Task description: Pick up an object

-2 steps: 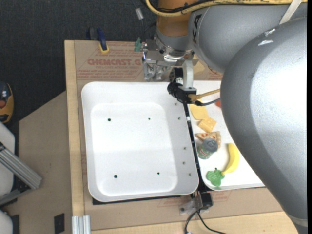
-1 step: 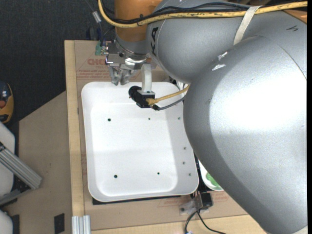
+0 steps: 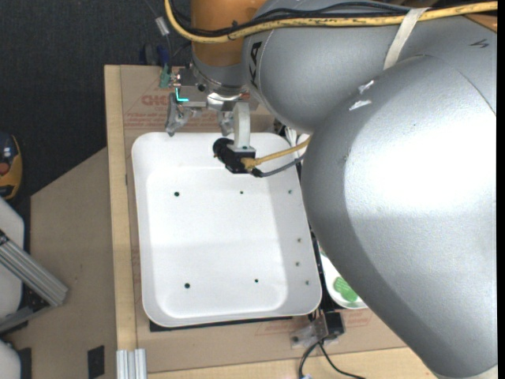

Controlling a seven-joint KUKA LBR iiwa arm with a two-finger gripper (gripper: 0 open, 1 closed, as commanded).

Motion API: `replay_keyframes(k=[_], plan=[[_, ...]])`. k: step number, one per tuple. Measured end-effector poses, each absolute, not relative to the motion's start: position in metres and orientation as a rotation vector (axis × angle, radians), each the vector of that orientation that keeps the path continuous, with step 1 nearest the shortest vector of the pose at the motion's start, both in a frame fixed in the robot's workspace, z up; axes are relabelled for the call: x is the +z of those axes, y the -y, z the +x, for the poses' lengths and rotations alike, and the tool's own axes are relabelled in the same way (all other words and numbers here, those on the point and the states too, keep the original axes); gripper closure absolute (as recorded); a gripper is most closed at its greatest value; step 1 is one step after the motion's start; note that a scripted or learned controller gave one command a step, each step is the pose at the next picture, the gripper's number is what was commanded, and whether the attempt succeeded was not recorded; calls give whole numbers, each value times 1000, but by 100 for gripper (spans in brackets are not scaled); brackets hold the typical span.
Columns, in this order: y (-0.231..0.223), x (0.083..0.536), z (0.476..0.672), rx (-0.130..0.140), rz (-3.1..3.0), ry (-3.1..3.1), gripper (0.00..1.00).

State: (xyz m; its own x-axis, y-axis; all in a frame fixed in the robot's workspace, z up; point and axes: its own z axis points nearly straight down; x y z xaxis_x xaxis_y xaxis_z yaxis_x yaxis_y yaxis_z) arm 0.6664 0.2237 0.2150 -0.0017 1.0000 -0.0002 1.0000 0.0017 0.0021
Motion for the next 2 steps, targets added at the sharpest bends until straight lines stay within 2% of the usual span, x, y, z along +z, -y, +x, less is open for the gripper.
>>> replay_keyframes(k=[1, 2], plan=[[-174, 76, 664, -13, 2230, -2218, 0], [-229, 85, 607, -5, 2220, -2232, 0]])
